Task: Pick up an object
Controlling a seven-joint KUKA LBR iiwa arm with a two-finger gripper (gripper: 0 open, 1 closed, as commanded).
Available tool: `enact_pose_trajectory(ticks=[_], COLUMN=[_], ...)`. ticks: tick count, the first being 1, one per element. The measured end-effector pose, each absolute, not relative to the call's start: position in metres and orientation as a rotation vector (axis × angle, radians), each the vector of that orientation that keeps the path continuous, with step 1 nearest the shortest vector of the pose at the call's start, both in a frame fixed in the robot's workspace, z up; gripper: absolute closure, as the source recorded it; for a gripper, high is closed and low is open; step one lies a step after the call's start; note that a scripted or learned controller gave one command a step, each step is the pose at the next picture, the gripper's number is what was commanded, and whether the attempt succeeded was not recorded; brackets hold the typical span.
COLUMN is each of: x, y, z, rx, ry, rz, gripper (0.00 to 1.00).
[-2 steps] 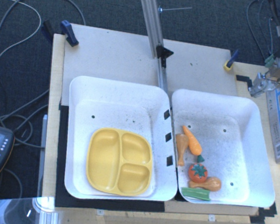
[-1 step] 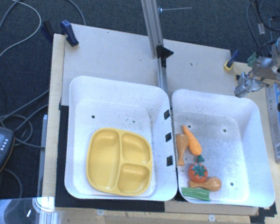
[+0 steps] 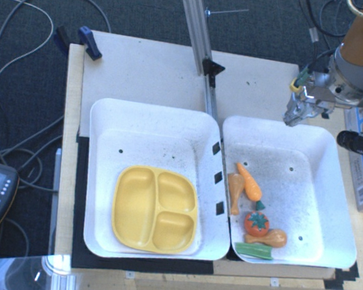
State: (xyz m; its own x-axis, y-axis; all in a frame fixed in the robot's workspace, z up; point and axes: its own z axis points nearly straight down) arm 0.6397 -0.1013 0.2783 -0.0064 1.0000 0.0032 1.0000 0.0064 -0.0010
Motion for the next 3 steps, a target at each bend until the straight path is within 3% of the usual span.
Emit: enact_pose_trajectory(ticks=[3], x=[0.621], y=[0.067], z=[0.248], rx=[-2.211], ry=[-2.225], rz=[0.003], gripper=[1.00])
